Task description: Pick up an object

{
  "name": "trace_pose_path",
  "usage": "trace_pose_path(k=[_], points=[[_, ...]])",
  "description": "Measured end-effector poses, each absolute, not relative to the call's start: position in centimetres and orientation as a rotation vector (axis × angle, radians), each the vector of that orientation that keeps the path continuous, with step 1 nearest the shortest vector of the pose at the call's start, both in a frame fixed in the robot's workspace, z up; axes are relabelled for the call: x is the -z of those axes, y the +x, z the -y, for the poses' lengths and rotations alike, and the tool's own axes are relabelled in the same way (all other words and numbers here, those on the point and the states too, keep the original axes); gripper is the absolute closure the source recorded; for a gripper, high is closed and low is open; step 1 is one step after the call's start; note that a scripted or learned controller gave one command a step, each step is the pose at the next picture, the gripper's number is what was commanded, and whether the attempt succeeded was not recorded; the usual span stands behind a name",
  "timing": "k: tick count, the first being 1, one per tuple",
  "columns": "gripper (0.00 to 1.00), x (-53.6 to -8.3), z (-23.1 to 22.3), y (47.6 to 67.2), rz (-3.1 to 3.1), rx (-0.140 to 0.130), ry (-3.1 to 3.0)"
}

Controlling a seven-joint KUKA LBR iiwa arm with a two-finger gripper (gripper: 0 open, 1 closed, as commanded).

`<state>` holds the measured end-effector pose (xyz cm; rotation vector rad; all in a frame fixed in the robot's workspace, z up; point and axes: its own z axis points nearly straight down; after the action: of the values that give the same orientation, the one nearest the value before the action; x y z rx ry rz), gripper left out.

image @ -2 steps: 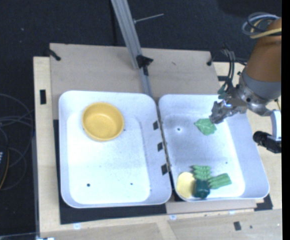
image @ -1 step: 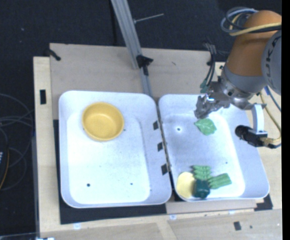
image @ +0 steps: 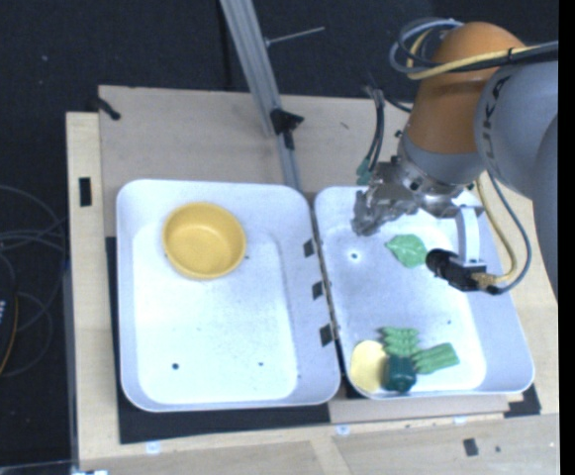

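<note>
Green toy (image: pixel 421 357) lengthwise left-right (right bin (image: pixel 495 334))

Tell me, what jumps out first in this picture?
The big grey arm with its orange band reaches in from the right, its tool hanging over the right-hand white bin. A round yellow bowl sits in the left-hand white bin. Near the right bin's front edge lies a cluster of green and yellow toys, with a small green piece beside the tool.
</note>
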<state>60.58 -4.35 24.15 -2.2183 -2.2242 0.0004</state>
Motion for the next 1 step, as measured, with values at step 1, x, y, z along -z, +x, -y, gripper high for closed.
trace_pose_path(k=[1], points=[[1.00,-23.93,0.13,61.04,2.224,0.001,-2.218]])
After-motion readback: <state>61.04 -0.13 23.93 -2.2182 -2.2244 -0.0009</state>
